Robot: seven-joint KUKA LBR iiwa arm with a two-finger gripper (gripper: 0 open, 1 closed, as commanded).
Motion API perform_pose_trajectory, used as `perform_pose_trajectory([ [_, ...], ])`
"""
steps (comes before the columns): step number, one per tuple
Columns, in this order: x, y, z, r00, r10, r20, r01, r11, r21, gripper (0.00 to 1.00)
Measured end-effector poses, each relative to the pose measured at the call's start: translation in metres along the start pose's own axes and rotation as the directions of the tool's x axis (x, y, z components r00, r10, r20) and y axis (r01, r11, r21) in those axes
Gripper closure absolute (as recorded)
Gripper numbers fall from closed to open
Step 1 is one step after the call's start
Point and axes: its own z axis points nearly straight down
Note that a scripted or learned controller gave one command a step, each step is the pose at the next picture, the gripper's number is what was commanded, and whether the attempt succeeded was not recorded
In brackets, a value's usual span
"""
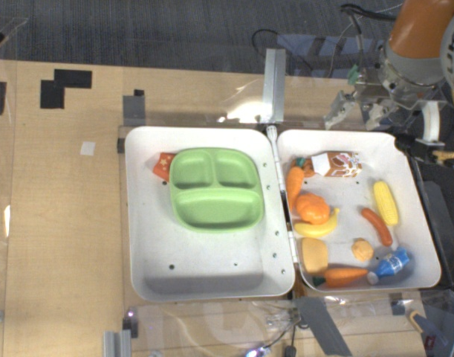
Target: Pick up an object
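A pale wooden worktop (pixel 56 199) meets dark carpet (pixel 137 21); the claw (pixel 358 110) hangs released above the right bin (pixel 423 274), grasping nothing.

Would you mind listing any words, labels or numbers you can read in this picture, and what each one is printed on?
None can be read.
Brown and white packet: printing too blurred to read.
Red packet tucked under the green tray: too small to read.
Blue bottle: no legible label.

From where I stood, no lettering could be read; the brown-and-white packet (pixel 336 164) in the right bin (pixel 416 199) carried print, but it was too small to make out.
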Motion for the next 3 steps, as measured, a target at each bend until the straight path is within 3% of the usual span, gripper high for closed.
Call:
perform_pose_trajectory([
  [1,-0.020,-0.079,0.129,0.993,-0.119,0.000,0.119,0.993,0.001,0.00],
  [2,-0.005,-0.092,0.183,0.993,-0.115,0.002,0.115,0.993,-0.011,0.00],
  [3,0.001,-0.130,0.182,0.936,-0.351,0.007,0.351,0.936,-0.015,0.00],
])
